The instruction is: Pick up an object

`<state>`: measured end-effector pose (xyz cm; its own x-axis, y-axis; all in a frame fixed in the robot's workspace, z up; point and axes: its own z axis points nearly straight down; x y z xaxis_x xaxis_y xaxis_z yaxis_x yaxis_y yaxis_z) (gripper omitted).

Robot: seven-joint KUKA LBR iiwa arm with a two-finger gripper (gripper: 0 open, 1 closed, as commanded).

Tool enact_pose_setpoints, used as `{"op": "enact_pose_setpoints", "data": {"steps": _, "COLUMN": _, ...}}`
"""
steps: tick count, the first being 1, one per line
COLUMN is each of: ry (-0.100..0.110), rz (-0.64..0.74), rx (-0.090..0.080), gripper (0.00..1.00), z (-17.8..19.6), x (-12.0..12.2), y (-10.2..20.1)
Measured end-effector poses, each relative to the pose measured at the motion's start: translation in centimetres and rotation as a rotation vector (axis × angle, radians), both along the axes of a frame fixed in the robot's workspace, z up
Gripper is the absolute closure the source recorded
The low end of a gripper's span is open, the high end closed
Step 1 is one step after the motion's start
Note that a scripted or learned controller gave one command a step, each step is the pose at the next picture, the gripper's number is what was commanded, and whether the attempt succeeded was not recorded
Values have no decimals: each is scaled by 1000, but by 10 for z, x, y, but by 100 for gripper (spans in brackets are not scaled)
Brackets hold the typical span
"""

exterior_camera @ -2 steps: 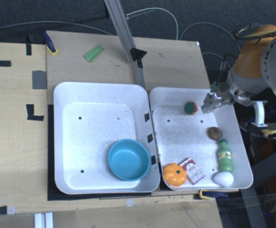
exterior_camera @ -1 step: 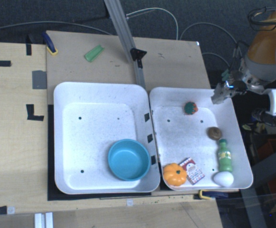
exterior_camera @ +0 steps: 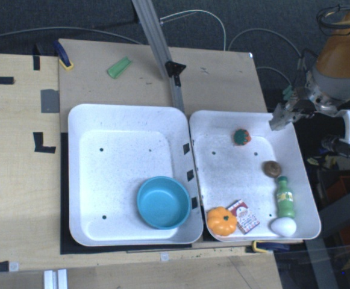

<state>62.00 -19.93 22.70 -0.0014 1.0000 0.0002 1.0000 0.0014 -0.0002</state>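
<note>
The right bin (exterior_camera: 223, 161) holds several small objects. A small green-and-red ball (exterior_camera: 241, 137) lies near its far side. A brown lump (exterior_camera: 271, 168) sits by the right wall, with a green bottle (exterior_camera: 285, 197) and a white egg shape (exterior_camera: 283, 226) below it. An orange pumpkin (exterior_camera: 222, 221) and a red-and-white packet (exterior_camera: 243, 215) lie at the near edge. My gripper (exterior_camera: 281, 118) hangs over the bin's far right corner, above and to the right of the ball, with nothing seen in it.
The left bin (exterior_camera: 102, 155) holds a blue bowl (exterior_camera: 163, 201) at its near right. A green block (exterior_camera: 118, 67) lies on the bench behind the bins. A grey pole (exterior_camera: 156, 35) slants down to the gap between the bins. Cables trail at the back.
</note>
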Motion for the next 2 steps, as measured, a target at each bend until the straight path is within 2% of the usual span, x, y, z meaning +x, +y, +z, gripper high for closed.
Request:
{"op": "enact_pose_setpoints", "data": {"steps": 1, "ry": -1, "rz": 6, "rx": 2, "gripper": 100, "z": 8, "x": 11, "y": 58}}
{"op": "enact_pose_setpoints", "data": {"steps": 2, "ry": 2, "rz": 5, "rx": 1, "gripper": 100, "z": -3, "x": 11, "y": 110}}
